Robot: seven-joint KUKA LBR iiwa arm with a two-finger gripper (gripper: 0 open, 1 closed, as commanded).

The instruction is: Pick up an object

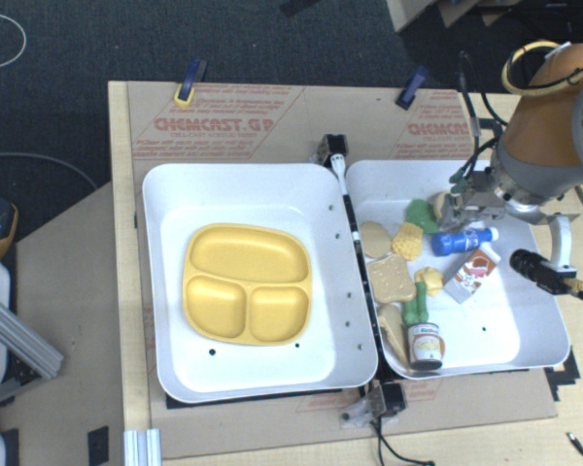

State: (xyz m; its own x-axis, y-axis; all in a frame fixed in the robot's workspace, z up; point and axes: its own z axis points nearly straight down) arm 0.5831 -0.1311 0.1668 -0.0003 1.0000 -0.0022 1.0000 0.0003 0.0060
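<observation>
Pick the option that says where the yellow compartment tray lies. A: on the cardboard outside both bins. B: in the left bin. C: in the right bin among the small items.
B: the yellow compartment tray lies flat inside the left bin, while the small items crowd the right bin.

Bright even overhead light, soft faint shadows, mild glare on white bins (165,260), slightly soft focus

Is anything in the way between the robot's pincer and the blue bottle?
Nothing visible blocks it. The pincer hangs right above the blue bottle in the right bin. A green toy lies close on the bottle's left and a small carton just below it, so both crowd the grab.
</observation>
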